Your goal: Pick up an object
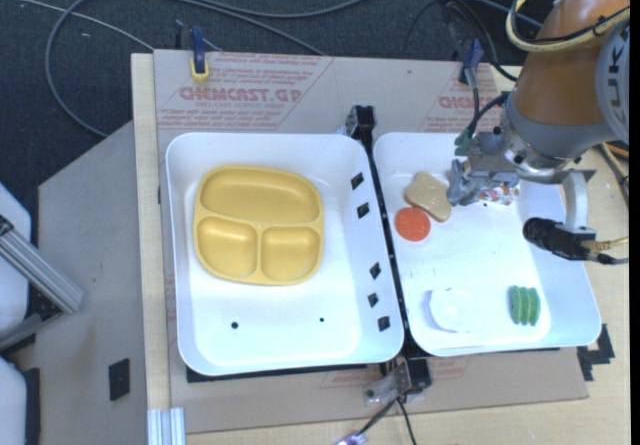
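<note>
Camera view: fixed above the bench, looking down at a slant.
Arm: enters from the right, orange band above the wrist, positioned over the upper part of the right bin.
Gripper: low over the right bin, just beside the right edge of the tan bread-shaped piece; contact cannot be confirmed.
Jaw state: cannot tell; the wrist body hides it.
Tan bread-shaped piece: lies flat in the upper left area of the right bin.
Orange round piece: just below the tan piece, touching or nearly touching it.
White disc: lower middle of the right bin, well apart from the gripper.
Green ribbed piece: lower right of the right bin.
Left bin: holds a yellow three-compartment plate.
</note>
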`<state>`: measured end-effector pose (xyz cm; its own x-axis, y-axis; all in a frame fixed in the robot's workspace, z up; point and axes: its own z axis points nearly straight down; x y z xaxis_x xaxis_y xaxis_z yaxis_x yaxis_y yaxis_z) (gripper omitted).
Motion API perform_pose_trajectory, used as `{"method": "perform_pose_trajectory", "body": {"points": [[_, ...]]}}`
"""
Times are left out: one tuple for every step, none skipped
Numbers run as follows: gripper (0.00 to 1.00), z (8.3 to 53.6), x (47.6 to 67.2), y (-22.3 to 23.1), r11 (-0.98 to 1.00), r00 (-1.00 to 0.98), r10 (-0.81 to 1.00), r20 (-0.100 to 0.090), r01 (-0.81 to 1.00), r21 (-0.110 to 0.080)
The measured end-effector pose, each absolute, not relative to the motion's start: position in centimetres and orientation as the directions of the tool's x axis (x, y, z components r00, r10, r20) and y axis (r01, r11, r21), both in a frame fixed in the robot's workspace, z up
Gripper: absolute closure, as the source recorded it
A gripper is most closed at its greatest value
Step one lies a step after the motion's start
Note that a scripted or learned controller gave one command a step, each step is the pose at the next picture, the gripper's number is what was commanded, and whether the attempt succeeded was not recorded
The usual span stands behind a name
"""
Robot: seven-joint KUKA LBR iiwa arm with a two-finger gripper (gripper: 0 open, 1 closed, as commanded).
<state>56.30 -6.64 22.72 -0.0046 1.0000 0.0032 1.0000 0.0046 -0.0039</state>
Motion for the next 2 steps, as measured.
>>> {"method": "perform_pose_trajectory", "body": {"points": [[1.0, 21.9, 54.3, -0.8, 0.006, -0.006, 1.0, 0.004, 1.0, -0.005], [1.0, 23.0, 52.2, 4.7, 0.007, -0.007, 1.0, 0.004, 1.0, -0.003]]}}
